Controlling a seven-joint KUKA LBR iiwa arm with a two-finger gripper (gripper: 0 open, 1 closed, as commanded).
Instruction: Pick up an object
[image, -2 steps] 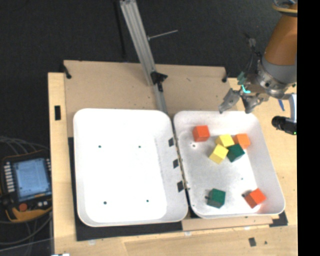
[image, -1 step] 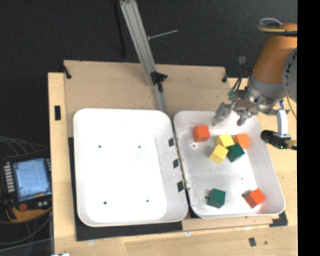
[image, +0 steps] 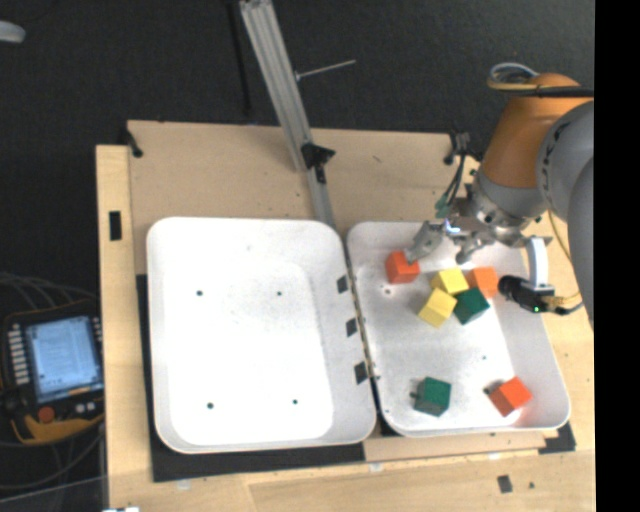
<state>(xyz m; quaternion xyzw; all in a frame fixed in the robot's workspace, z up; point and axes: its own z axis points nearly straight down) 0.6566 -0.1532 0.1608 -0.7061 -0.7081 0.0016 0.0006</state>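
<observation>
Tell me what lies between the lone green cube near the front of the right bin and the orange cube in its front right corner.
In the camera view, only bare white bin floor lies between the green cube and the orange cube.

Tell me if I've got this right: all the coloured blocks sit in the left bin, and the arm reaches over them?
Not quite. The camera view shows the blocks, such as the orange block and green block, in the right bin, not the left. The arm does reach over them.

Bench: my wooden bench (image: 240, 170) is bearing two bins.
Bins: left bin (image: 180, 250) and right bin (image: 530, 350) are sitting side by side.
</observation>
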